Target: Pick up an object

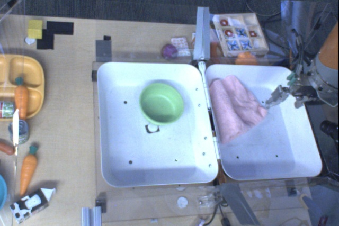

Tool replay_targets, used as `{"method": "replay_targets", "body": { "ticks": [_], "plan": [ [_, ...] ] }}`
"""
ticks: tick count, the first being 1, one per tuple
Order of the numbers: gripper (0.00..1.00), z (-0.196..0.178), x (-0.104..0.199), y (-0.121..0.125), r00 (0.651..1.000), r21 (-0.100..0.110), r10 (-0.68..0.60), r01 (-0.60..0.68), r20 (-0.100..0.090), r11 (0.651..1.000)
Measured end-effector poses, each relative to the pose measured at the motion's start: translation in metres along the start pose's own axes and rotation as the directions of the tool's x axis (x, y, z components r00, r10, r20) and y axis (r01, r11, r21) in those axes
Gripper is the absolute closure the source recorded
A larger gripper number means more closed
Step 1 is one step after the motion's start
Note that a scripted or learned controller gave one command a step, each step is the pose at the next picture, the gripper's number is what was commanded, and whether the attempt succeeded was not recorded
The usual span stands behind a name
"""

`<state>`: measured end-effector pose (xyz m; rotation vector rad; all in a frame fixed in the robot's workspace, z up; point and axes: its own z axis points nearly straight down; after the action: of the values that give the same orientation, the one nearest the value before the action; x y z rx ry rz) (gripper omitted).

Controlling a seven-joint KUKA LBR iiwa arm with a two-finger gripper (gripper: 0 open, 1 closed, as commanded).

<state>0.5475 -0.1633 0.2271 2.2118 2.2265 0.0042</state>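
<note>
Gripper at the cloth's edge, grasp uncertain

The two-finger gripper (276,97) sits low over the right white bin (296,166), its tip at the 3 o'clock edge of the crumpled pink cloth (233,107); whether it is spread or pressed together I cannot tell. The cloth lies against the bin's 9 o'clock wall. A likely failure: pinching only a thin fold, so the limp fabric slips free on lifting, or the tip merely drags it sideways. The round green plastic bowl (162,102) rests in the left white bin (122,166), at its centre toward 12 o'clock, well apart.
</note>
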Motion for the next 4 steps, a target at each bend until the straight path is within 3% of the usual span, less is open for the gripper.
{"method": "replay_targets", "body": {
  "ticks": [1, 2, 3, 4],
  "plan": [
    [0.00, 0.130, 0.030, 0.022, 0.998, -0.007, -0.066, 0.066, 0.002, 0.998],
    [1.00, 0.118, 0.031, 0.025, 0.998, -0.015, -0.067, 0.067, 0.002, 0.998],
    [1.00, 0.013, 0.128, 0.039, 0.972, -0.007, -0.235, 0.235, 0.001, 0.972],
    [1.00, 0.130, 0.016, 0.033, 0.951, -0.010, -0.311, 0.311, 0.006, 0.950]
  ]
}}
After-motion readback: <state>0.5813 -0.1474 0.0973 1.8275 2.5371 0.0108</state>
